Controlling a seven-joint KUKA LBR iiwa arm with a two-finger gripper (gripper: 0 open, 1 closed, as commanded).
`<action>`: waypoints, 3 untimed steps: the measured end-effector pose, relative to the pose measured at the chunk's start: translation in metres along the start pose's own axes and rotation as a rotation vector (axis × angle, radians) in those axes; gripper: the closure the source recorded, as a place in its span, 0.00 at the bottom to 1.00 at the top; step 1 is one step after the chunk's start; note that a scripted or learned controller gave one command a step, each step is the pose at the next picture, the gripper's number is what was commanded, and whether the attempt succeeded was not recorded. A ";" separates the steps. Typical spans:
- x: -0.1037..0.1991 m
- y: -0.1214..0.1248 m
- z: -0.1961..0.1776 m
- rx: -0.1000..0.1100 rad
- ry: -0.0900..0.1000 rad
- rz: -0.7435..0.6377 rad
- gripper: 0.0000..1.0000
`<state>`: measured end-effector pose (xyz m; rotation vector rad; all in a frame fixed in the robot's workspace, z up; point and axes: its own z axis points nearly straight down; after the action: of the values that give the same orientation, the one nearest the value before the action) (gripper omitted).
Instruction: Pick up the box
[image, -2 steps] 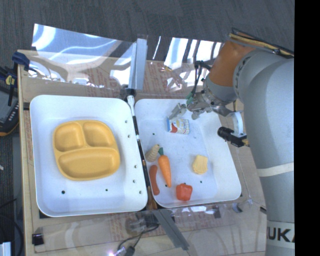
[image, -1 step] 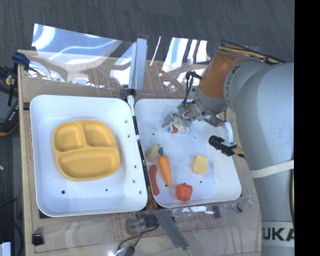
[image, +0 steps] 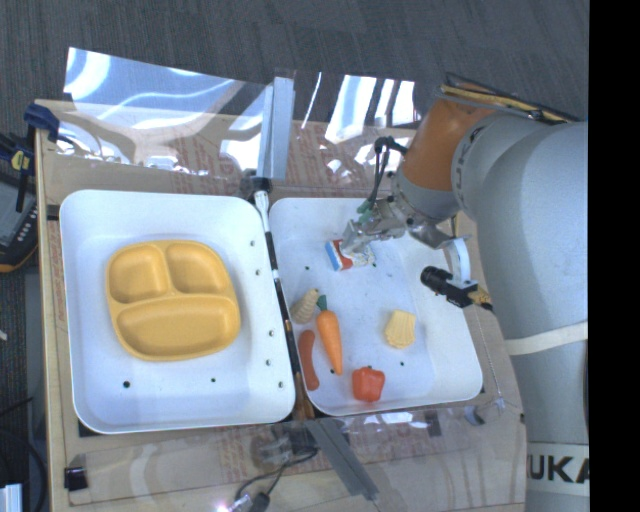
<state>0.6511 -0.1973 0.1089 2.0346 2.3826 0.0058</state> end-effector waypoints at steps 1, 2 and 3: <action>0.000 0.000 0.000 0.000 0.000 0.000 0.00; 0.011 -0.008 0.012 0.003 0.000 -0.083 0.00; 0.011 -0.006 0.000 0.000 0.000 -0.086 1.00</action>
<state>0.6434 -0.1875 0.1092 1.9308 2.4674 0.0049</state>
